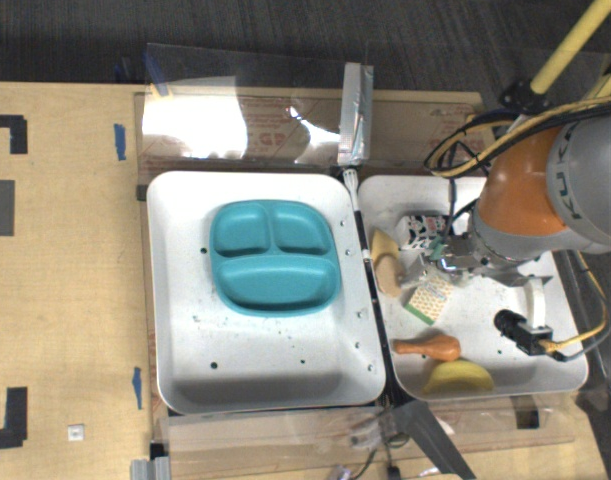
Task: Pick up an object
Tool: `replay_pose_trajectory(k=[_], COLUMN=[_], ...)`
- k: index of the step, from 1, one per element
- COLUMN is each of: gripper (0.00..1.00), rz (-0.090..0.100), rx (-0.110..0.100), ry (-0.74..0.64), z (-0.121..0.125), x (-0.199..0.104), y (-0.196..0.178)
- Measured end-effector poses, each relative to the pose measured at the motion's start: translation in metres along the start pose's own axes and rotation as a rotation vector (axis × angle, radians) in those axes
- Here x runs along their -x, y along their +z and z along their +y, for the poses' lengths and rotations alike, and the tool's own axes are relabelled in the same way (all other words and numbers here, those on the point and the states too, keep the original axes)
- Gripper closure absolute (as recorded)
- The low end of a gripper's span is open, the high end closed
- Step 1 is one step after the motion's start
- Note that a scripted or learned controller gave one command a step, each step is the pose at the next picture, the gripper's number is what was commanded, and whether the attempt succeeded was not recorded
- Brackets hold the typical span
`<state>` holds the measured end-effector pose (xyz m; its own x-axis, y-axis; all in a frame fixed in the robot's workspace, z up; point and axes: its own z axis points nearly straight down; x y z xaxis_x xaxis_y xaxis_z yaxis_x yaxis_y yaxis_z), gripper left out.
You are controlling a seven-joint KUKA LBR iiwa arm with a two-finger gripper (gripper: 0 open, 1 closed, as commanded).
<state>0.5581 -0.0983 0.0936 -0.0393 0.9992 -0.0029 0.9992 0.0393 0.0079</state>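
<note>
Over the middle of the right bin [575, 366], the gripper [437, 258] is seen reaching in from the right, below the orange band [513, 196] of the grey arm [583, 183]. Whether anything is gripped cannot be told, since the tip is hidden among cables and small parts.

Just below and left of the gripper, a small flat packet [426, 298] with a checked tan face and a green edge is seen lying tilted on the bin floor, close to the tip; contact cannot be judged. Just above and left of the gripper, a small white item with dark print [420, 230] is seen. Against the bin's left wall, a tan bread-like piece [386, 260] is placed. Near the front edge, an orange drumstick-shaped toy [430, 347] is laid, and a yellow banana-like toy [458, 375] lies just in front of it. Toward the bin's right side, a black fitting [517, 330] with a yellow cable is visible.

On the floor of the left bin [175, 268], well apart from the gripper, a teal divided plate [275, 258] with three compartments is set.
</note>
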Motion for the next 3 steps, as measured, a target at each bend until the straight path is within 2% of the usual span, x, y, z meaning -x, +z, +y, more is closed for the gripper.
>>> replay_pose_trajectory(k=[1, 2, 3], gripper=[0.00, 0.00, 0.00], rz=[0.002, -0.004, 0.004], rx=[-0.001, 0.014, -0.003], ry=[-0.352, -0.484, -0.112], z=[-0.004, -0.023, -0.008], x=[-0.015, 0.002, 0.010], y=[-0.093, 0.000, 0.006])
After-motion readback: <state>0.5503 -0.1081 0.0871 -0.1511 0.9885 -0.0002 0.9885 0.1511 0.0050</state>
